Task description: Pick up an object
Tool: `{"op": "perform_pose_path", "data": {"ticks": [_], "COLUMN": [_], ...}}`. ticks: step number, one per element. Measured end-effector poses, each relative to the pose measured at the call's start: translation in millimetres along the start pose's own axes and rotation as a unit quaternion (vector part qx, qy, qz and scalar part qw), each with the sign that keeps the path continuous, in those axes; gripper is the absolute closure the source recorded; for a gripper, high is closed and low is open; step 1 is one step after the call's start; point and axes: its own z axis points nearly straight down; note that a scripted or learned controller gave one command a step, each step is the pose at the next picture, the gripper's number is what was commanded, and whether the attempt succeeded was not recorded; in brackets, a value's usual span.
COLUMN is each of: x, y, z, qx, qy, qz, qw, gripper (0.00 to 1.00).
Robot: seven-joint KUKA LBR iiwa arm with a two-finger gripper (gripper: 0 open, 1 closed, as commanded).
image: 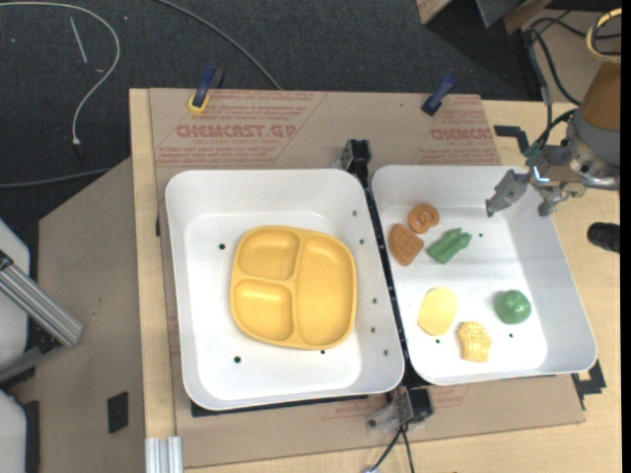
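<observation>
The yellow divided plate (294,287) sits in the left bin (187,200), well left of everything that matters here; it is too broad and flat to be a sensible pick. Right of the plate, across the seam, the right bin (562,264) holds the candidates. Nearest the plate is a brown piece (404,243), with a round brown piece (424,217) just beyond it and a green pod-like piece (448,245) beside that. Further from the plate and lower lie a pale yellow lump (437,310), a small yellow ridged piece (474,341) and a round green piece (512,306).

Farthest from the plate, the claw (523,190) hovers over the bin's upper right corner, its two prongs spread apart and nothing between them.

The green pod looks the closest target. A good attempt would likely centre over it, turn the prongs across its narrow width, and descend fully before closing, keeping clear of the brown pieces.
</observation>
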Motion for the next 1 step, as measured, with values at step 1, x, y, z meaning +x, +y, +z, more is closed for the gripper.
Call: {"op": "perform_pose_path", "data": {"ticks": [1], "x": [3.4], "y": [-4.8], "z": [41.8], "qx": [-0.002], "qy": [-0.001], "qz": [0.000], "qw": [1.0000], "gripper": [0.00]}}
